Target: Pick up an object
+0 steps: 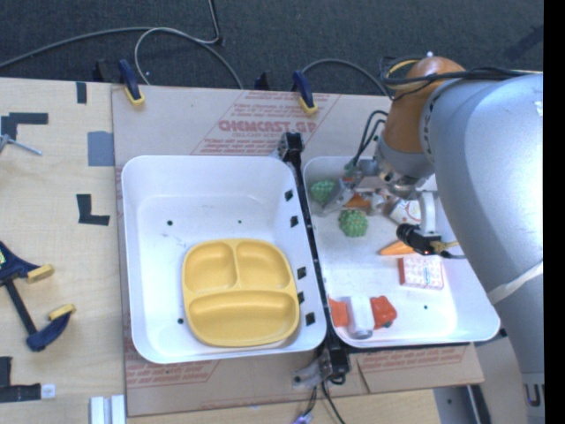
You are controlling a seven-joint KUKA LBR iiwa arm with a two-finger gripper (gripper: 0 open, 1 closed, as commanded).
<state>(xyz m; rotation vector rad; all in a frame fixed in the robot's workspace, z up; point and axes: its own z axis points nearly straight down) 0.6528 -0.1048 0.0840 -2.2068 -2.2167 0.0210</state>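
Observation:
My gripper (372, 193) hangs low over the back of the right bin (468, 321), below the orange wrist band. Just to its left lies a pale green piece (323, 189), and a small orange piece (356, 203) sits right at its tip. A round green broccoli-like lump (354, 223) rests just in front of it. An orange carrot-like wedge (395, 248) lies to the lump's right, beside a black part of the tool. The arm's body hides the bin's right side.
A pink-and-white packet (421, 274) and an orange-and-grey item (357, 314) lie toward the right bin's front. The left bin (150, 193) holds a yellow divided plate (240, 291). Black clips run along the wall between the bins (305, 228).

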